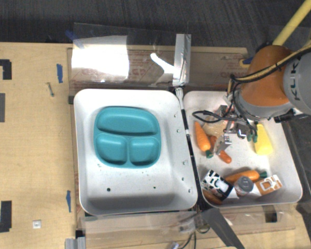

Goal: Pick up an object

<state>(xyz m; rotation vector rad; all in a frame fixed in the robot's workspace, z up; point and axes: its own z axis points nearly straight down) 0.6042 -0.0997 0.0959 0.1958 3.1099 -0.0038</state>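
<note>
The gripper [229, 139] hangs low over the right bin [290, 170] beside a carrot [202, 137], finger state impossible to tell.

Left bin [88, 191] holds a teal divided plate [127, 136]. Right bin [290, 183] holds carrots [201, 137], a yellow item [263, 140] and small packages at the near edge. Gripper [229, 137] sits low beside the carrots.

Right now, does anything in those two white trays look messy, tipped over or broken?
Nothing looks broken or spilled. The right bin is simply cluttered: carrots, a yellow corn-like toy and small items lie jumbled at odd angles. The teal divided plate sits flat in the left bin.
</note>
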